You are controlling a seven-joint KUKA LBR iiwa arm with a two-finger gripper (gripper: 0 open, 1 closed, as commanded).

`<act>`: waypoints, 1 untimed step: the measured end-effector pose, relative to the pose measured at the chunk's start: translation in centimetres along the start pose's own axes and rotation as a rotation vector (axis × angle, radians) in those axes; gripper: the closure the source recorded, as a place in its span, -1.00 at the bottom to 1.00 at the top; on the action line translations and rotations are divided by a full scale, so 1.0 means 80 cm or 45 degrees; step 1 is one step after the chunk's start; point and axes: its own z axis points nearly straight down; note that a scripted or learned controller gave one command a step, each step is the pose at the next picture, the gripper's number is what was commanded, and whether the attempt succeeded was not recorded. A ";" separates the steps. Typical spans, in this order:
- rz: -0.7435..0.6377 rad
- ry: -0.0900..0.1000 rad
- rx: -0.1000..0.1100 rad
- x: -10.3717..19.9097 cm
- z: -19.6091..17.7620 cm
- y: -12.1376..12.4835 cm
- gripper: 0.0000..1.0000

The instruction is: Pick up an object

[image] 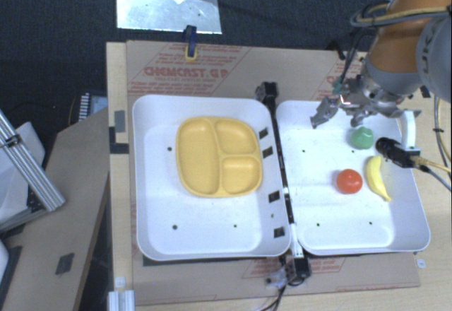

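Since the jaws [340,113] stand spread and empty over the right bin [311,232], the green object [363,137] just beside and below them looks the easiest pick. Tomato [348,181] and banana [378,178] lie farther off; the bin's far wall crowds the approach, with open floor toward the yellow tray [217,156].

Looked like robotics lab: grey-orange arm [413,34] at frame right, two white bins [212,246] on cardboard-covered bench [205,66], aluminium framing [25,168] at left edge, loose cables.
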 end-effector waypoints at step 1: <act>0.000 0.001 0.002 0.000 0.072 -0.012 -1.00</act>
